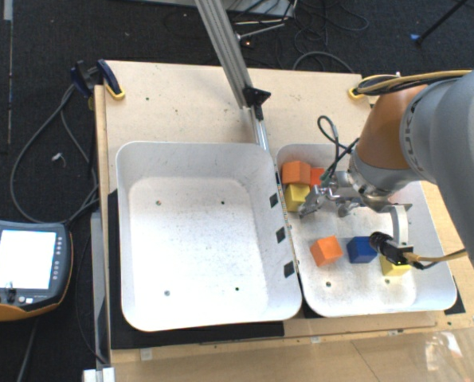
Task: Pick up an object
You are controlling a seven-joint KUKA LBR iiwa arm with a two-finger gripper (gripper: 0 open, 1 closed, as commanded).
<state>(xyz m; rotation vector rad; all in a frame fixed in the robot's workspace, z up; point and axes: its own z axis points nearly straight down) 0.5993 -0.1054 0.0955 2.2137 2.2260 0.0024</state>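
Several small blocks were seen in the right bin (pixel 428 297), any of which could serve as the object to be picked. An orange block (pixel 295 172) was lodged in the bin's upper left corner, with a yellow block (pixel 295 196) touching it just below. A second, flatter orange block (pixel 327 251) was lying on the bin floor nearer the front, and a blue block (pixel 362 250) was set just to its right. A further yellow block (pixel 394 267) was placed beside the blue one, partly covered by a black fitting and cable. A sliver of orange-red was also glimpsed between the upper orange block and the gripper; what it belonged to could not be made out.

The arm (pixel 428 134) was reached in from the right, its orange band bent over the right bin, the wrist turned leftward. The gripper (pixel 310 204) was held low beside the yellow block near the corner. Whether the pincer was apart or closed could not be told, as it was blurred against the metal of the wrist.

The left bin (pixel 141 165) was set alongside on the bench (pixel 181 102), its floor speckled with dark dots. A pendant (pixel 23 269) with a lit screen was lying off the bench to the left.
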